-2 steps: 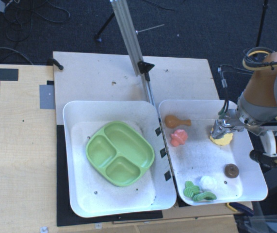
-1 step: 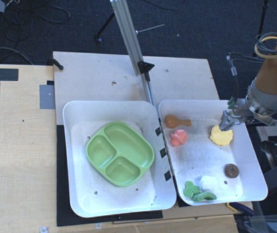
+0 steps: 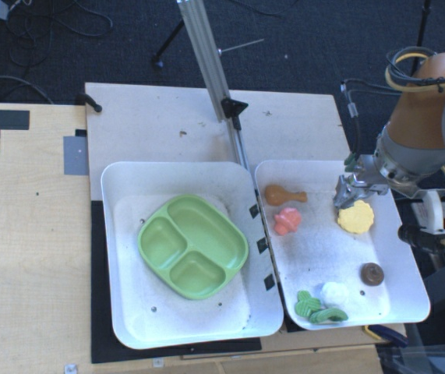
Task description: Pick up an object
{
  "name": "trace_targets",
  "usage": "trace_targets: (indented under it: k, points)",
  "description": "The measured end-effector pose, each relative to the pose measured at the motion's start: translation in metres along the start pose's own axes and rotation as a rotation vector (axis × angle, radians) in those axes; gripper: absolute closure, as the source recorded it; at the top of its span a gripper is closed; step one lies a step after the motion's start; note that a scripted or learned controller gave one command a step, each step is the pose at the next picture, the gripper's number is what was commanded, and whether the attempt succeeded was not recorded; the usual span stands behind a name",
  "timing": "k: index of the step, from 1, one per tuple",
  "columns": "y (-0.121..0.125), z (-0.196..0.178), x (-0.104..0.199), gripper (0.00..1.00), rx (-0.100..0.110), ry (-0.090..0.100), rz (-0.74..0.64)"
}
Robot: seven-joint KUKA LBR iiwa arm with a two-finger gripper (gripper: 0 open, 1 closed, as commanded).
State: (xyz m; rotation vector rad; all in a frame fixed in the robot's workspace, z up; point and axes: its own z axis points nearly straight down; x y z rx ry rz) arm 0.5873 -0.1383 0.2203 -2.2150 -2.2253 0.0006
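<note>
yellow round object [image 3: 356,219] is seen in the right bin [image 3: 409,287], just below and touching the jaws of the gripper [image 3: 347,195]; whether they are spread or closed cannot be told. farther left, a pink piece [image 3: 287,221] and a brown drumstick [image 3: 283,196] are seen.

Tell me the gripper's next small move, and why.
Probably lower straight onto the yellow piece. The gripper sits at that piece's upper left edge in the right bin, with nothing visibly between its fingers, and it is the closest thing.
</note>
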Motion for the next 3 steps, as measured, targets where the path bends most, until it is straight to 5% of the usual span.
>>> trace_targets:
  k: [3]
  points:
    - [0.008, -0.012, 0.181, 1.0, 0.001, 0.002, -0.001]
